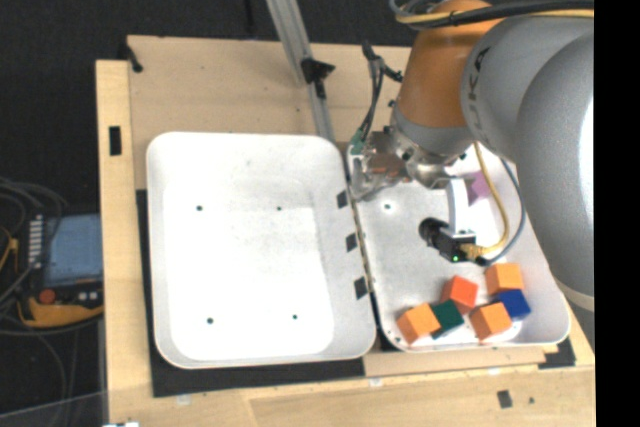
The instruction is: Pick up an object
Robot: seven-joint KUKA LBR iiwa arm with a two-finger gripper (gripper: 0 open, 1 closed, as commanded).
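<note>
Camera view: arm bent over right bin; tool state unclear.

1. Arm: broad, rounded grey casing with a smooth matte finish.
2. Orange band: glossy collar above the wrist.
3. Cables: looped yellow, black and pale leads beside the metallic wrist fittings.

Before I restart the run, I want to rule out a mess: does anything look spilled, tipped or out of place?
Nothing stands out. The blocks sit bunched in the right bin's near corner, all inside its rim. The left bin sits flat beside it.
</note>
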